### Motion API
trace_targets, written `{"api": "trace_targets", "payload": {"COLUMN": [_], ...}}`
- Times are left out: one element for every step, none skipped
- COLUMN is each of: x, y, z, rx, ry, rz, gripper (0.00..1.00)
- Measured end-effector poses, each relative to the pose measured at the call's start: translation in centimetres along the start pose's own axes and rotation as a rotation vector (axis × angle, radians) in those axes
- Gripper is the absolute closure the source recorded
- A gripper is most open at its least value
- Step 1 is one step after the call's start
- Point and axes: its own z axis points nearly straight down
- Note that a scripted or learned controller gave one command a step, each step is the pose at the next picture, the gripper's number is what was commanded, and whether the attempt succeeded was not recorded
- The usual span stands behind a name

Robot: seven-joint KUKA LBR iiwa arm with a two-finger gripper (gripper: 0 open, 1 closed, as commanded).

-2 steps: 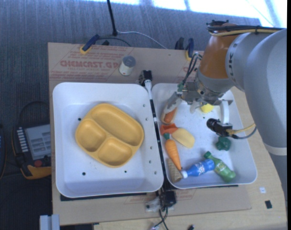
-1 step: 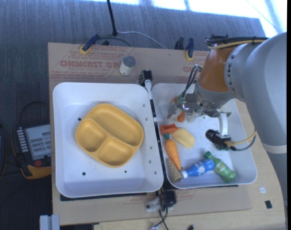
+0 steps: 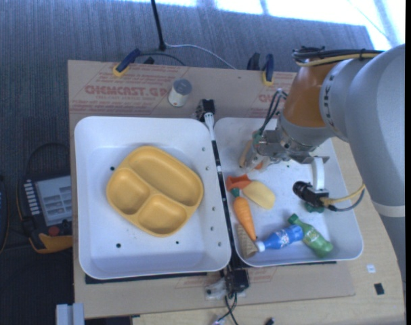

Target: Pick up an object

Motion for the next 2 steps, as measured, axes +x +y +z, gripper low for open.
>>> {"api": "trace_targets", "payload": {"x": [-0.2,2.9], "y": [1.7,4.6], "z": [1.0,-13.4], "rx": [-0.009,-0.005], "ry": [-0.001,0.0], "rz": [0.0,-0.001], "gripper": [1.0,1.0]}}
